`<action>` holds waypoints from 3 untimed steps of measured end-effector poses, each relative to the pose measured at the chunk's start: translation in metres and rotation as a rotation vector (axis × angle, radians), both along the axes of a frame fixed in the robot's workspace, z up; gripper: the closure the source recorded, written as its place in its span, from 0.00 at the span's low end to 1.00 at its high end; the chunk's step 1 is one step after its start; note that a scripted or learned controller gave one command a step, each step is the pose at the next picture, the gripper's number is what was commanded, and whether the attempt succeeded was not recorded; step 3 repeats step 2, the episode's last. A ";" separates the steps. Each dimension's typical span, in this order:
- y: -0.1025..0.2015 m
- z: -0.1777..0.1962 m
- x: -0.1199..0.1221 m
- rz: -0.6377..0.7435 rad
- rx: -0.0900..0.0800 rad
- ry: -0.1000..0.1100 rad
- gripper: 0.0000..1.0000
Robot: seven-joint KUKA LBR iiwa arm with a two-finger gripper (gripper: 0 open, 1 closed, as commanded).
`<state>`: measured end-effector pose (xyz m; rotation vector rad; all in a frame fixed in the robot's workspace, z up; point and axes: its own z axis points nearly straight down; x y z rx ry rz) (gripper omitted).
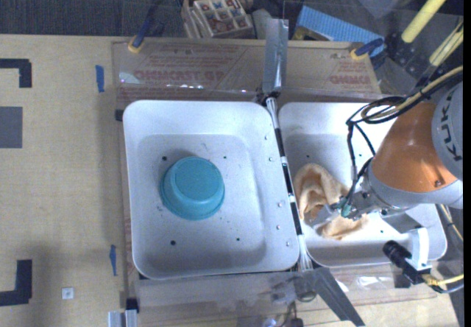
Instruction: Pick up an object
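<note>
A tan cloth (pixel 318 193) lies crumpled in the right bin (pixel 316 127), against its left wall. My gripper (pixel 346 208) is down on the cloth's right side, under the arm's orange band (pixel 413 155), and the wrist covers most of it. A teal bowl (pixel 193 187) sits upside down in the middle of the left bin (pixel 147 127).
Black cables (pixel 360 123) loop above the wrist over the right bin. A clear panel (pixel 191 71) stands behind both bins. The wooden bench (pixel 51 171) stretches to the left, with black tape marks on it. Boxes and clutter sit beyond the back edge.
</note>
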<state>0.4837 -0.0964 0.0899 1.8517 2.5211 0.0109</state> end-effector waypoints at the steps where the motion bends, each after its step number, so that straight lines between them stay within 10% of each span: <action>1: -0.003 0.011 0.001 -0.006 -0.003 -0.006 1.00; 2: 0.044 0.126 0.022 -0.225 0.003 0.015 1.00; 3: 0.044 0.126 0.022 -0.225 0.003 0.015 1.00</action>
